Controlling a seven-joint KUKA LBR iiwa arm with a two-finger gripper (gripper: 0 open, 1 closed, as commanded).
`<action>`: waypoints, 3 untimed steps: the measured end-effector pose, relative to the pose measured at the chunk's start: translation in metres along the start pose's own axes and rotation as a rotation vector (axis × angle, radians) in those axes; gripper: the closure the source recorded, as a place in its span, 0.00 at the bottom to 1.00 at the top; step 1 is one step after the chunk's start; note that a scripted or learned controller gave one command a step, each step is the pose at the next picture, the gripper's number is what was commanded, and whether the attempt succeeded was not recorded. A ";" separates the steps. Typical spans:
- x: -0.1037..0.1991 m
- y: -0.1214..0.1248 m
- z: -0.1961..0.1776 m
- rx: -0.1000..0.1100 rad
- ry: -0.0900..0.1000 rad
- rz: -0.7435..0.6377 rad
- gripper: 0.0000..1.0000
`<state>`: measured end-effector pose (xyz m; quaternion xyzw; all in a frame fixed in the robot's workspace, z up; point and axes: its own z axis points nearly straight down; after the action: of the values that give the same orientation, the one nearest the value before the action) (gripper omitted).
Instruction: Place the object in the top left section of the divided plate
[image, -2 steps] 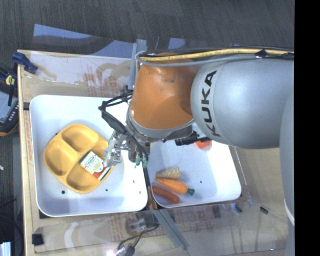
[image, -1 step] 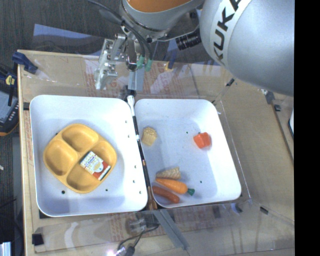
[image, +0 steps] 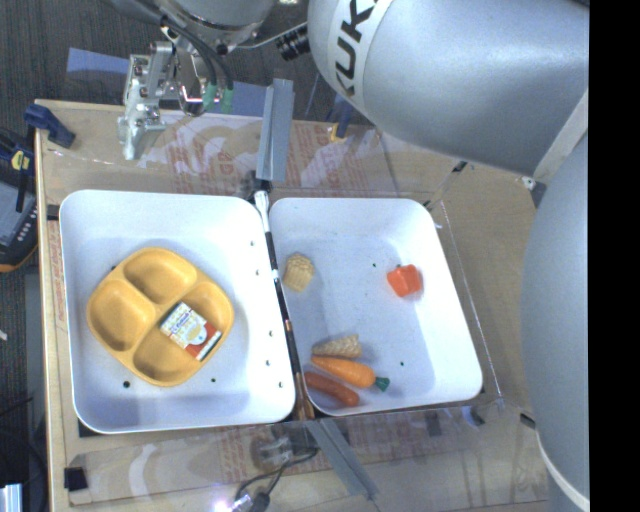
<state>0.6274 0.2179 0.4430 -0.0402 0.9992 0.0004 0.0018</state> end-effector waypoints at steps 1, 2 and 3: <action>-0.029 -0.001 -0.001 0.000 -0.002 -0.260 1.00; -0.029 -0.001 -0.001 0.000 -0.005 -0.482 1.00; -0.029 -0.001 -0.002 0.000 -0.007 -0.718 1.00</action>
<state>0.6561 0.2194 0.4449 -0.3888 0.9213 -0.0003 0.0051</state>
